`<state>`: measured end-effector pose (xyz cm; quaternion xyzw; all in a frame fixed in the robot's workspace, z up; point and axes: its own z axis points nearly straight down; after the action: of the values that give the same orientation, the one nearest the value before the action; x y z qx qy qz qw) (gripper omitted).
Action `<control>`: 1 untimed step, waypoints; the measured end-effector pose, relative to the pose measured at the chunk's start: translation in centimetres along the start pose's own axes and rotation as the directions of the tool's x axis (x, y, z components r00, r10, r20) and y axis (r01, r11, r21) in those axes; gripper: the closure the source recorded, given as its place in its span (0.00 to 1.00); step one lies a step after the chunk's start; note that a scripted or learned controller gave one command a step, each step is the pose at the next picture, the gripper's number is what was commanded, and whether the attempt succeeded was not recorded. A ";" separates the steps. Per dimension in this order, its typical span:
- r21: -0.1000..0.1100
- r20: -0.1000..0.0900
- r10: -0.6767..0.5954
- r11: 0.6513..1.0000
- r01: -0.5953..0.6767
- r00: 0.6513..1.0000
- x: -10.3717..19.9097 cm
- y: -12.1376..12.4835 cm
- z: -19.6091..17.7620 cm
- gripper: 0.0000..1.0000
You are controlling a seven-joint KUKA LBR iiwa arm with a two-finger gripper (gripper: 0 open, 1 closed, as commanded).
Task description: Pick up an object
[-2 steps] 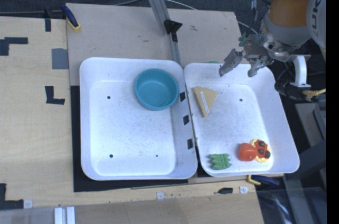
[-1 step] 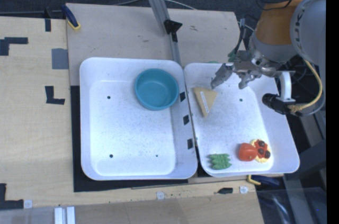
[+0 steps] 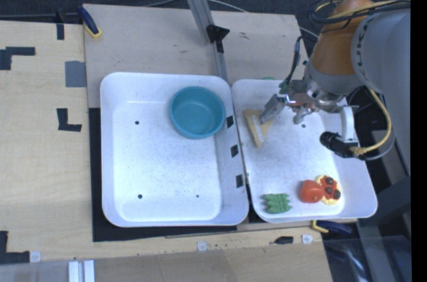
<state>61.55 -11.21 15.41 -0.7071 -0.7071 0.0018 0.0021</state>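
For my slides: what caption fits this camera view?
Gripper open over tan brush in right bin; teal bowl in left bin.

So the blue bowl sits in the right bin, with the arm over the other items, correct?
Not quite. The camera view shows the blue bowl in the left bin. The arm is over the right bin, where the gripper hangs above the other items.

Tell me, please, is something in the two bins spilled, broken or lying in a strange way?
Nothing looks spilled or broken. The blue bowl sits upright in the left bin. In the right bin, a tan brush-like object lies against the left wall, and a green toy and a red-yellow toy rest near the front edge.
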 end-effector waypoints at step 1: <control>0.000 0.000 -0.001 1.000 0.001 1.000 0.6 -0.5 6.1 0.00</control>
<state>60.97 -10.62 9.34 -0.7068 -0.7074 0.0018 0.0022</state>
